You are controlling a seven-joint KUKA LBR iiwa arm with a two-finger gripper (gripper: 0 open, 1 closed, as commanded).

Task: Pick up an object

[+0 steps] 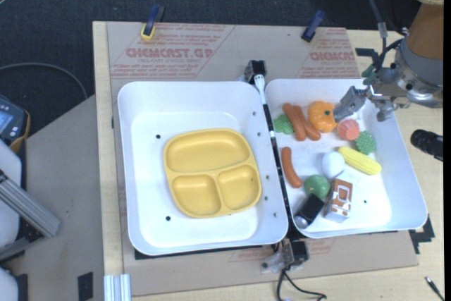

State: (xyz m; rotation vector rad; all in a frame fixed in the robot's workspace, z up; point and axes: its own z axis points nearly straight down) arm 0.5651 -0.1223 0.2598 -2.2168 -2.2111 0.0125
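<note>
- My gripper (363, 103) hangs over the far right part of the right bin (403, 183), reaching in from that bin's right rim.
- One grey finger slants down toward the orange pumpkin toy (322, 115) and another sits nearer the wrist, with a clear gap showing between them, so my jaws are open and there's nothing in them.
- Just beneath and beside me: a pink-red round toy (349, 129), and a green bumpy one (365, 143) close to the yellow corn cob (360, 160).
- Toward the bin's left rim lie two sausage toys (299, 121) side by side against a green leafy piece (283, 125), with a lone sausage (290, 166) nearer the middle of that rim.
- Closer to the near rim: a white egg (332, 164), a green pepper (316, 186), a small printed carton (340, 199) and a black block (308, 209) in the near left corner.
- The left bin (141, 109) carries a yellow divided tray (211, 171) in its middle.
- Progress, as I judge it: nothing lifted, nothing gripped — everything is lying on the bin floor. I'm at the approach stage.
- What's left is the whole grab: come down over one piece, likely the pink-red toy or the pumpkin since they're nearest, shut on it and raise it clear.
- Tight crowding there could see me nudge a neighbour instead.
</note>
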